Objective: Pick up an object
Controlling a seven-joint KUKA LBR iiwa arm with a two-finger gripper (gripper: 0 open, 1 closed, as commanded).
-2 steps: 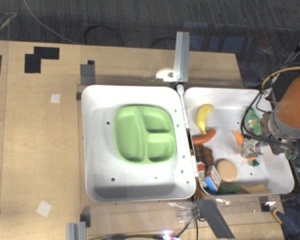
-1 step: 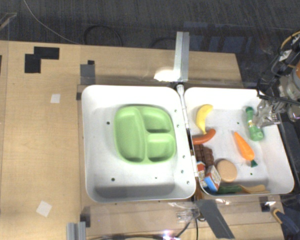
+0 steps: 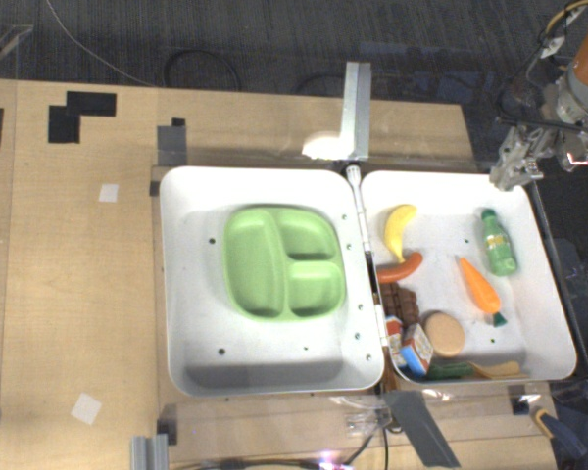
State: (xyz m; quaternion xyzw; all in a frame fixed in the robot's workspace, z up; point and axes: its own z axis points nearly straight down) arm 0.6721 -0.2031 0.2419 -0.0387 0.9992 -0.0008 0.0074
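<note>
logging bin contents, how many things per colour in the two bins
green: 3, divided plate, bottle, dark green piece
orange: 1, carrot
yellow: 1, banana
red-brown: 1, sausage
tan: 1, round bun
unclear jumble at the front: not counted
total: 7

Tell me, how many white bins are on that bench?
2. The left bin holds a green divided plate; the right bin holds toy food such as a banana and a carrot.

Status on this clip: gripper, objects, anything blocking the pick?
Gripper above right bin's far right corner, holding nothing. Banana, green bottle, carrot lie loose in that bin. Nothing blocking them.
</note>
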